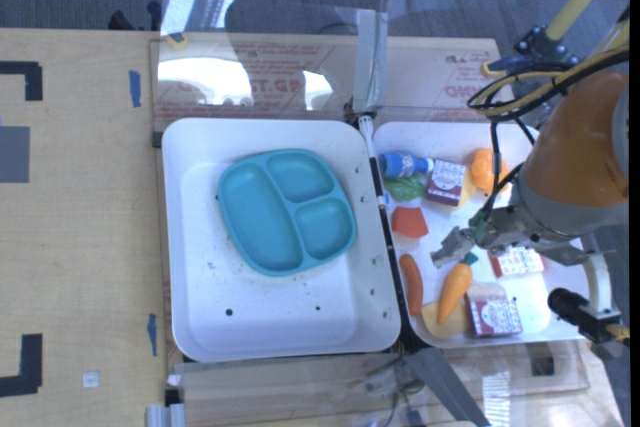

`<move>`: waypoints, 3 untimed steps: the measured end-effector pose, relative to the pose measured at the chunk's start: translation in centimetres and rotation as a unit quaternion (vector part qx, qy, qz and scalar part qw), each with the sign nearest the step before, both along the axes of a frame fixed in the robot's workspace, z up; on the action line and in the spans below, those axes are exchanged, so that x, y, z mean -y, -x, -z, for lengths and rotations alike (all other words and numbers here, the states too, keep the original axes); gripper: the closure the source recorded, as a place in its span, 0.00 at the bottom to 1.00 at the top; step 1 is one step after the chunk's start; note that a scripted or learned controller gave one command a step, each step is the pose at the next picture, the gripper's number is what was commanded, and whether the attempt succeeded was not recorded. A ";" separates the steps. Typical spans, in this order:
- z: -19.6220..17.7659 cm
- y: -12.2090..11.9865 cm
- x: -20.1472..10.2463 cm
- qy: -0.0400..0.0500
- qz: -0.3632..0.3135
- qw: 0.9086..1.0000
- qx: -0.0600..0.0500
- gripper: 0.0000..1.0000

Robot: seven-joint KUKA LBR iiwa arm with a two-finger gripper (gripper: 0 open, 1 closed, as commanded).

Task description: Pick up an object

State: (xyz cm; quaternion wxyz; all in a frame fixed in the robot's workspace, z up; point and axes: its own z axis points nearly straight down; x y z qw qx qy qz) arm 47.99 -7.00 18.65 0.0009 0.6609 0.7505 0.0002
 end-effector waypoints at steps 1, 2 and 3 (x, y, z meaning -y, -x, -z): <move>0.0 0.0 0.0 0.000 0.000 1.000 0.000 0.00; 9.8 -1.5 3.2 0.000 -0.040 0.999 0.003 0.00; 7.3 -3.9 3.9 0.001 -0.174 0.985 0.001 0.00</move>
